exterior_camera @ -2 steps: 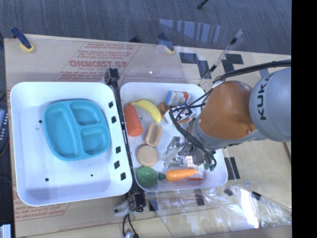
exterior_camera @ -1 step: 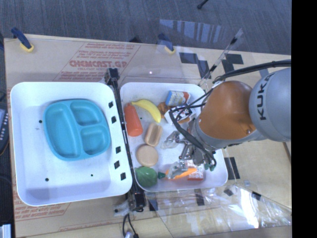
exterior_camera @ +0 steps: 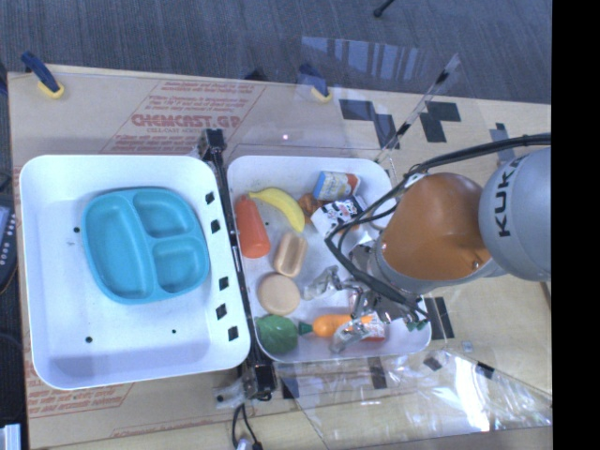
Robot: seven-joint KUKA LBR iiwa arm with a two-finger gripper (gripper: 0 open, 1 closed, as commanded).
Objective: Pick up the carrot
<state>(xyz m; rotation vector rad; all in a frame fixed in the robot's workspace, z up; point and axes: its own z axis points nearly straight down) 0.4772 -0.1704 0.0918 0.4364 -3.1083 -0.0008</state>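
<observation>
The carrot (exterior_camera: pixel 332 325), small and orange with a green top, lies near the front wall of the right bin (exterior_camera: pixel 281 352), just beside a green vegetable (exterior_camera: pixel 276 333). The gripper (exterior_camera: pixel 361 319) hangs at its right end; whether the claw is apart or together cannot be told. A sound grasp probably requires centring over the orange body, clear of the wall.

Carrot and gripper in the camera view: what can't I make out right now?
- Gripper: finger state unreadable, blurred among cables under the orange wrist band.
- Carrot: whether it is gripped or merely touched; its right end is covered by the gripper.
- Right bin: its right side is hidden beneath the arm.
- Small carton: label too small to read.
</observation>
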